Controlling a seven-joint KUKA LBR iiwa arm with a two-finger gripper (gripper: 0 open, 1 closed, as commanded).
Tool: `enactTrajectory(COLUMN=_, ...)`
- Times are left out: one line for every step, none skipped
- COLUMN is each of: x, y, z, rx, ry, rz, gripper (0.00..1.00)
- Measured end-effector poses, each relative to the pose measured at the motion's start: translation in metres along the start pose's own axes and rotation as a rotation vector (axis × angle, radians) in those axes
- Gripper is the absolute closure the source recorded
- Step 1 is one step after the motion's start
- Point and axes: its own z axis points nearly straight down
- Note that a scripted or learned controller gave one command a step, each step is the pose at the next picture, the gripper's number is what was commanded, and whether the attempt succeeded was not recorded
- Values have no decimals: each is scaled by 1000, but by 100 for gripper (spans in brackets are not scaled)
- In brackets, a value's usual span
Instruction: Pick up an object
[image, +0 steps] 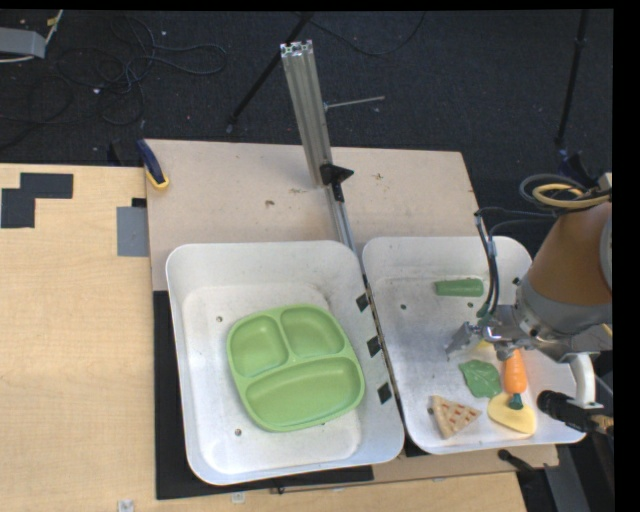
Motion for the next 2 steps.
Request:
enactTrajectory(x=-2, y=1, z=-14, rx=-5, ry=-1, rz=4, gripper=100)
enactTrajectory(x=-7, y=6, z=-58, rx=-12, ry=-4, rz=-1, gripper=100)
